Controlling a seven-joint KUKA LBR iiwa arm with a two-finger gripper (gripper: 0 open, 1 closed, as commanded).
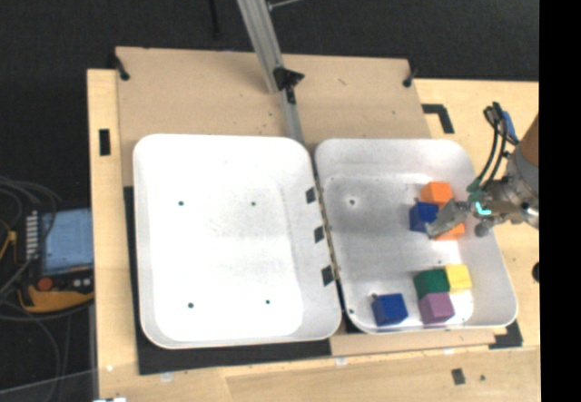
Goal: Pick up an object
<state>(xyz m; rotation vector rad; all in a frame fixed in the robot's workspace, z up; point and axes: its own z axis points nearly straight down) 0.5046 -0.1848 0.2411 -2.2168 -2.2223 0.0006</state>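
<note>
A tan bench (227,92) on dark floor bears two white bins, the left bin (227,237) beside the right bin (381,173). In the right bin lie a blue cube (389,308), a green block (431,283), a purple block (437,307), a yellow block (458,278), and farther back a blue block (422,216) touching an orange block (438,192). The gripper (451,222) sits low over that back cluster; how its jaws stand cannot be told.

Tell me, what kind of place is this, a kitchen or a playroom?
Neither, most likely: it looks like a robot lab. A robot's gripper reaches over colored blocks in a white bin on a wooden bench, with cables on dark floor beside it.
</note>
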